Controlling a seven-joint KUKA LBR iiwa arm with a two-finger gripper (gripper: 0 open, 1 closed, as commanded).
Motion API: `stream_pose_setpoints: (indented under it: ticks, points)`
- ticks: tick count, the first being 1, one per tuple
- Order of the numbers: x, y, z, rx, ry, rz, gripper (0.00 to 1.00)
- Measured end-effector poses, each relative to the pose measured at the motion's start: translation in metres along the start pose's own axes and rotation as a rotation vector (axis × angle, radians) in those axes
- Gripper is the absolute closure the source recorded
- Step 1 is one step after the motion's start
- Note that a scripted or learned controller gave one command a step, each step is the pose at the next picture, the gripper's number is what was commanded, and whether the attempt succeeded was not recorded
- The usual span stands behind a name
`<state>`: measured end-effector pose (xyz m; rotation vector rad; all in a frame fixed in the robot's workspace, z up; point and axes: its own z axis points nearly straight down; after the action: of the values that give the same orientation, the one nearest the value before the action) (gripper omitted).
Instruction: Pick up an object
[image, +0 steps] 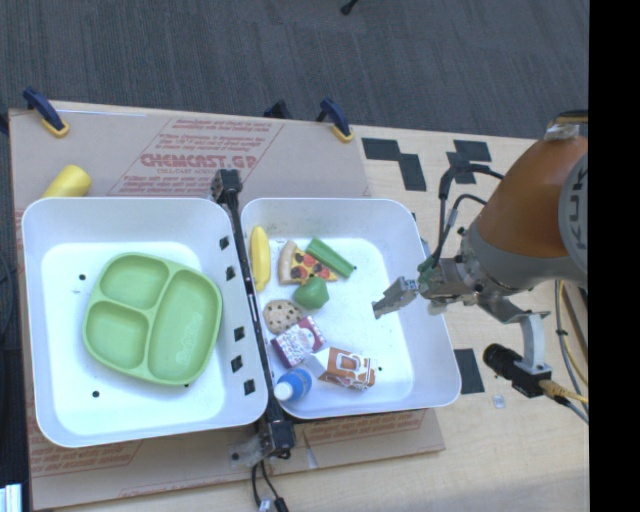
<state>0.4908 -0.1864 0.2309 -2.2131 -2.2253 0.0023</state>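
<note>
Grey gripper (390, 298) over right bin (425, 330); finger state indeterminate. Green pepper (312, 293) just camera-left, nearest object.

Toy food items (305, 300) clustered in right bin's left half

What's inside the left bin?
Inside the left bin lies one green divided plate with three compartments. The bin floor beneath the plate is covered.

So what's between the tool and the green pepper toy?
Bare white bin floor in the camera view; nothing lies between the tool and the green pepper toy.
</note>
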Motion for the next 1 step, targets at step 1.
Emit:
stream_pose_setpoints:
  ticks: [1]
  points:
    - [-0.0154, 0.0434, 0.1391, -0.001, -0.001, -0.001, 0.0]
